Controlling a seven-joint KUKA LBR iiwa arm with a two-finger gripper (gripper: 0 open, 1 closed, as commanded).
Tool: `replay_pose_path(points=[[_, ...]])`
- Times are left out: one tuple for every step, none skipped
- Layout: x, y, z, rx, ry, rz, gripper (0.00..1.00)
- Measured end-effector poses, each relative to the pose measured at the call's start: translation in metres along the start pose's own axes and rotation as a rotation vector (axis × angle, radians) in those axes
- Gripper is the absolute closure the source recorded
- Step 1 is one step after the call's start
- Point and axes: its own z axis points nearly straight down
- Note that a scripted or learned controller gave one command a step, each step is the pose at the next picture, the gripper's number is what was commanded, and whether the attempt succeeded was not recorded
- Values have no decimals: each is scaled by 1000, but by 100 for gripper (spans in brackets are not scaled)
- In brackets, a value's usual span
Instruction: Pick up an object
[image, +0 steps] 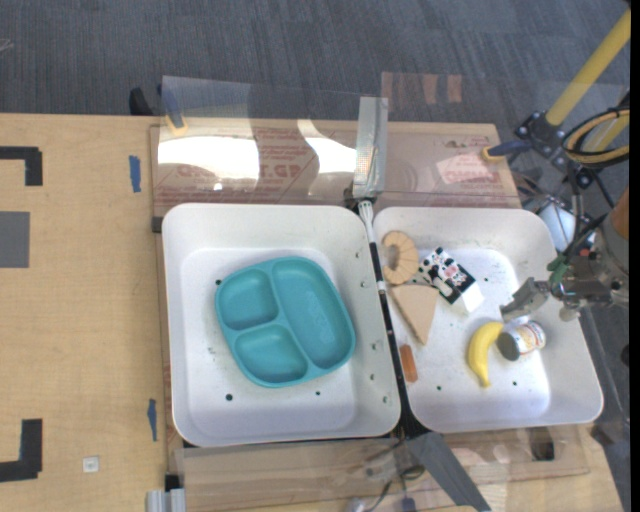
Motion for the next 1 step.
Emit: replay_pose_path(points=[[58,6,141,5,1,-3,0]])
